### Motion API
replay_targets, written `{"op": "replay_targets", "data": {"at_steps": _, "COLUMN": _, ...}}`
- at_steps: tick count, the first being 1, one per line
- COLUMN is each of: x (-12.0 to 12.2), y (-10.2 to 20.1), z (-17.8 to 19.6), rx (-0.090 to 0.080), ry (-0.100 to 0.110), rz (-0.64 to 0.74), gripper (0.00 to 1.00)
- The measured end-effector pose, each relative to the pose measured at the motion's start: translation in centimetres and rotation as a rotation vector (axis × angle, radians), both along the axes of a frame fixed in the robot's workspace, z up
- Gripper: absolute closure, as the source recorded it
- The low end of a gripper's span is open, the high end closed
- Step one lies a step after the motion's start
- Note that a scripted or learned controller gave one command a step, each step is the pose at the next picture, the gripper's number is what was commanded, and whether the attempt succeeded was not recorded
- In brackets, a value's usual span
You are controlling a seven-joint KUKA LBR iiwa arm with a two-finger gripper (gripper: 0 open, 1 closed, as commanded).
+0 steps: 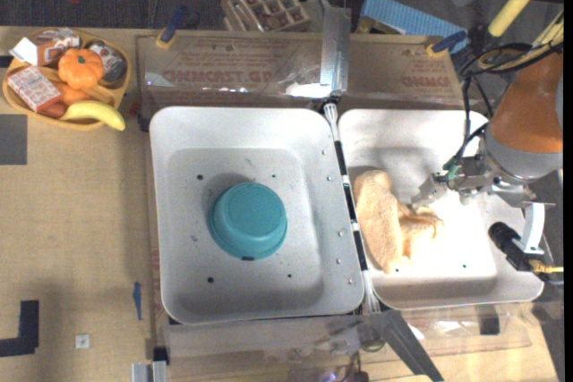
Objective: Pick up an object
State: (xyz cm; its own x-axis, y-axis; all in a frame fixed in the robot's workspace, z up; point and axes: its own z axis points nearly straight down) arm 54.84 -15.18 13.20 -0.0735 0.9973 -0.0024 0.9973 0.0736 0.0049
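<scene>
A teal bowl [249, 220] lies upside down in the middle of the left bin [179, 148]. In the right bin [394, 134] a pale bread loaf [378, 216] lies along the left wall, with a small orange pastry-like piece [421, 224] touching its right side. My gripper [432, 190] comes in from the right and hangs just above the orange piece, its tips pointing down and left. The arm with its orange band [533, 116] stands over the bin's right edge.
A bowl of toy food [67, 78] with a pumpkin and a banana sits at the bench's far left. Cardboard panels [233, 72] line the back of both bins. Cables and boxes lie beyond them.
</scene>
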Motion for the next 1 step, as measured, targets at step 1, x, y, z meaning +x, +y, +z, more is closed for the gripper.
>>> {"op": "replay_targets", "data": {"at_steps": 1, "x": -1.81, "y": -0.5, "z": 5.07, "rx": 0.0, "ry": 0.001, "rz": 0.103, "gripper": 0.0}}
